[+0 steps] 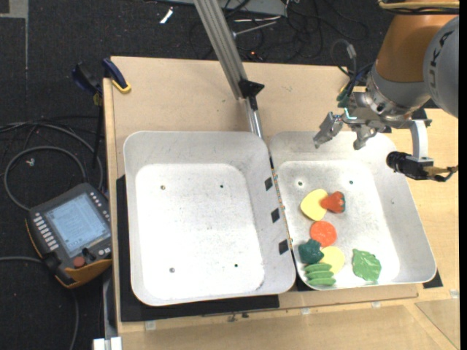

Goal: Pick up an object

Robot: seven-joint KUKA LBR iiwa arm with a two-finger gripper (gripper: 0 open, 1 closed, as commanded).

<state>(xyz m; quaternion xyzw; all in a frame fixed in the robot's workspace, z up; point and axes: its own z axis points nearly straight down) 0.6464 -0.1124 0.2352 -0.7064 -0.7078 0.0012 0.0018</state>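
Observation:
My gripper (344,133) hangs over the far edge of the right bin (379,173), fingers spread open with nothing between them. Well in front of it, toy foods lie in the bin's near half. A yellow piece (314,205) touches a red piece (335,202). An orange round piece (322,232) lies below them. Nearer the front sit a dark green piece (309,252), a small yellow piece (333,257), a green pea pod (318,272) and a light green leafy piece (366,265).
The left bin (193,214) lies beside the right one. A metal pole (222,39) slants down to the bins' shared far corner. A teach pendant (69,228) lies on the floor at the left. A black camera unit (408,163) hangs off the wrist.

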